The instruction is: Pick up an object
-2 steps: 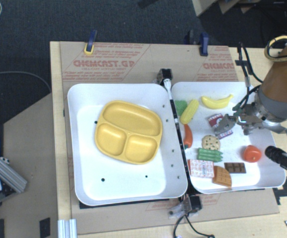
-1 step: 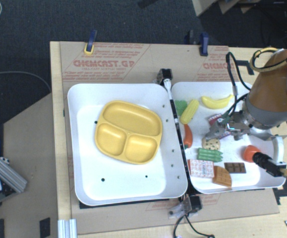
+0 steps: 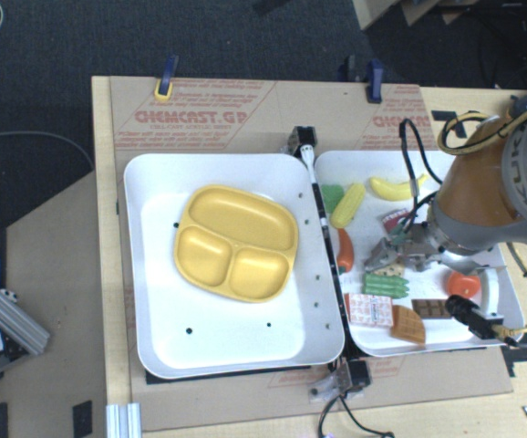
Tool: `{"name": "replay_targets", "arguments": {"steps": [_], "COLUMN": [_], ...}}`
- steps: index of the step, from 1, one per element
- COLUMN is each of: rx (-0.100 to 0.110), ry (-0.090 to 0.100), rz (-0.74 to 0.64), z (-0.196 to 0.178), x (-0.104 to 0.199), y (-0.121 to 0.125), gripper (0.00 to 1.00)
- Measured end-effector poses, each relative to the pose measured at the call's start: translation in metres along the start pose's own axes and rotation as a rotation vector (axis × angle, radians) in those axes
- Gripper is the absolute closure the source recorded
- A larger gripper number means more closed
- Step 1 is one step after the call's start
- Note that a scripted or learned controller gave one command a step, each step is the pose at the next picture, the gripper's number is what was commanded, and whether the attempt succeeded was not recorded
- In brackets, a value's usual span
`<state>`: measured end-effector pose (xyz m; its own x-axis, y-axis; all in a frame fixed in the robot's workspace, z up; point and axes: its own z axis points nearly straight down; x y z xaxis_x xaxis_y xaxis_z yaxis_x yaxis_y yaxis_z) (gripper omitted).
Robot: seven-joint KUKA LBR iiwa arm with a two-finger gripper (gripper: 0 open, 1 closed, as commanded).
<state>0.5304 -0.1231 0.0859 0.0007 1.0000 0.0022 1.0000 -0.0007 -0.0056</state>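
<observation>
Reach step. The gripper [image 3: 393, 252] hangs low in the right bin [image 3: 510, 286]; whether it grips anything cannot be told. Green beans [image 3: 387, 284] lie at its 6 o'clock. A descent and firm closure probably come next.

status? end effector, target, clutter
End effector low in right bin, among toy food. Nothing seen held. Green beans, carrot, corn crowd it. Yellow tray in left bin.
</observation>
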Motion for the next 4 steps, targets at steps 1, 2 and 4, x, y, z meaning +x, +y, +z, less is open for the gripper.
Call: {"name": "replay_targets", "arguments": {"steps": [1,2,4], "rx": [-0.012,-0.01,-0.009], "ry": [-0.004,-0.004,-0.003], "rz": [0.001,-0.002,-0.002], "z": [-0.016,-0.063,-0.14], "x": [-0.001,0.007,0.01], "y": [0.003,0.006,0.004], "gripper": [1.0,1.0,1.0]}}
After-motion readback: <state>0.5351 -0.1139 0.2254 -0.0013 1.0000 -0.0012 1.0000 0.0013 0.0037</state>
